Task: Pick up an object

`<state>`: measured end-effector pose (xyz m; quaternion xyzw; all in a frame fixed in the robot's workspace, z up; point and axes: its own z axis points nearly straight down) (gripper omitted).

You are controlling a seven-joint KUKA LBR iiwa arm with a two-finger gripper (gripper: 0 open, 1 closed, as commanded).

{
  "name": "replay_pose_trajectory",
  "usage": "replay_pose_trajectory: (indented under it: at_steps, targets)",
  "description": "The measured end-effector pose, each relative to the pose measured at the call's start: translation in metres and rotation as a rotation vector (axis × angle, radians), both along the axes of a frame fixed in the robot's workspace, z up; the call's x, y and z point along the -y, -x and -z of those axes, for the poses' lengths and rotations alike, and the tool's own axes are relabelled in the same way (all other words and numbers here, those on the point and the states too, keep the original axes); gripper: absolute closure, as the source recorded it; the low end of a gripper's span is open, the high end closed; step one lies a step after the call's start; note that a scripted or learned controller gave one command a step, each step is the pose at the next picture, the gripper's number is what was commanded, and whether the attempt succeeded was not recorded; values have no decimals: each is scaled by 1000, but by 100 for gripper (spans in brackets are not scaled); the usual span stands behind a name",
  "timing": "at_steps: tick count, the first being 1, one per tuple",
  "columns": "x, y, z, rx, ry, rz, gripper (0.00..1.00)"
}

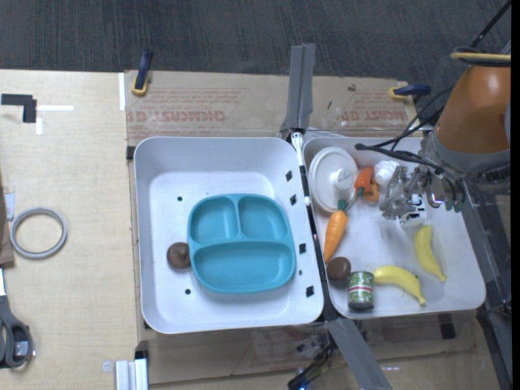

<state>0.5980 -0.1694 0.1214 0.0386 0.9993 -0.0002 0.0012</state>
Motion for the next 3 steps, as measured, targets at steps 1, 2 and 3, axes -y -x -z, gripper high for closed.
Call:
replay_pose_trajectory:
  at_steps: [1,2,3]
  targets:
    - [0,0,0,1,0,-1,0]
    - [-37,15,29,0,-1,9,0]
    - [-76,66,29,2,-1,23,0]
